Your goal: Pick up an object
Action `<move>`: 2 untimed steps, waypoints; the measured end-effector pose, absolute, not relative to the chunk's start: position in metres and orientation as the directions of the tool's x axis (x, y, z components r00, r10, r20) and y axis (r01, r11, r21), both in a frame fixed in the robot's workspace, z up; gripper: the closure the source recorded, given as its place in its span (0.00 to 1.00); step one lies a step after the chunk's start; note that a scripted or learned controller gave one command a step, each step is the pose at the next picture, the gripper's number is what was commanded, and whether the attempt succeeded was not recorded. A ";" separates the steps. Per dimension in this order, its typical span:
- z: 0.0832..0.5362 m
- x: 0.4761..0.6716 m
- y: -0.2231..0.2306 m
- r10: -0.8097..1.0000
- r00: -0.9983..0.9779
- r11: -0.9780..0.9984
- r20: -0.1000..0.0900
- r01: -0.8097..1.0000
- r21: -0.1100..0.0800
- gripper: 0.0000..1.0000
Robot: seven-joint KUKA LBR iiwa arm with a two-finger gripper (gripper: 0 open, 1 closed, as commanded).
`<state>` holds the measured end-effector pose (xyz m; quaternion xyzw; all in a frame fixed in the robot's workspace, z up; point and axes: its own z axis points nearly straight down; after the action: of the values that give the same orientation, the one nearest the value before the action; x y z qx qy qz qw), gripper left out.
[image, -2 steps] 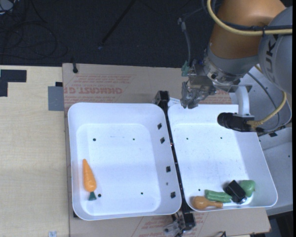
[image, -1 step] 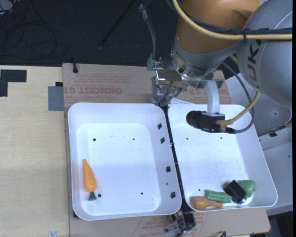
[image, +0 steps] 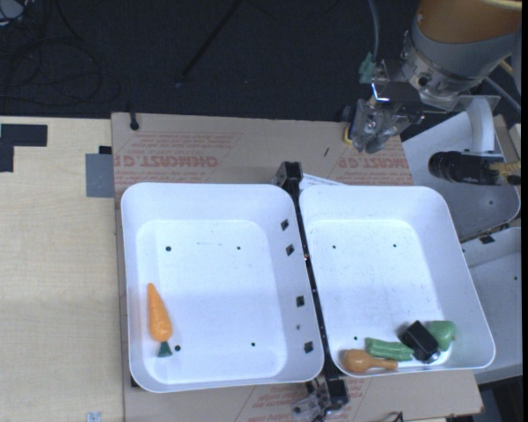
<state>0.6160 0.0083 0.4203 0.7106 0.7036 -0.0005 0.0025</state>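
An orange toy carrot (image: 158, 314) with a green stem lies at the front left of the left bin (image: 207, 202). In the right bin (image: 378, 202), the front right corner holds a small cluster: a tan pear-shaped piece (image: 366, 361), a long green piece (image: 388, 349), a black block (image: 420, 340) and a green rounded piece (image: 442, 331). My gripper (image: 370, 134) hangs above the bench behind the right bin's far edge, well away from all these objects. Nothing shows between its fingers.
Both bins rest on a brown cardboard sheet (image: 220, 152) over a pale wooden bench (image: 44, 262). A black divider clip (image: 289, 176) sits between the bins at the back. A black cylindrical fixture (image: 462, 167) stands to the right of the gripper.
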 end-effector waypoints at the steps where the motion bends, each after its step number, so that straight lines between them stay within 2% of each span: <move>1: 0.340 0.608 -0.029 1.000 0.004 -0.004 -0.002 1.000 -0.010 1.00; 2: 0.289 0.582 -0.068 1.000 0.004 -0.004 -0.001 1.000 -0.010 1.00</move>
<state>0.5816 -0.0683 0.2894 0.7086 0.7056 -0.0038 -0.0034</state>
